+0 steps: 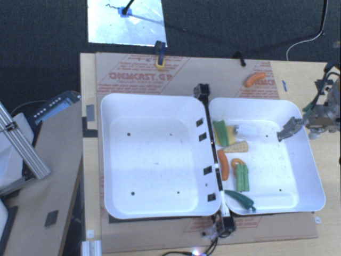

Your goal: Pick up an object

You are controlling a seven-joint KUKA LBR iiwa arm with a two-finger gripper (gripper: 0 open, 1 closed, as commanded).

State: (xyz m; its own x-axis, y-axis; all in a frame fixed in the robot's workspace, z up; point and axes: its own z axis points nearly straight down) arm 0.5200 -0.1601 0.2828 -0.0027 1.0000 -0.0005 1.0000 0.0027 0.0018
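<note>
Nearest me in the right bin (298,199), a dark green piece (240,199) lies against the front wall, then a green pod (242,177) beside an orange carrot (223,167), then a pale wedge (235,147) and a green block (220,133) farther back. They crowd the divider, so I would aim for the pod, which looks clearest. My hand (289,128) hovers near the far right rim, holding nothing; whether it is spread I cannot tell.

We count two white bins (154,105) (298,196) — six toy foods in the right one, one orange piece (255,79) outside on the bench.
</note>
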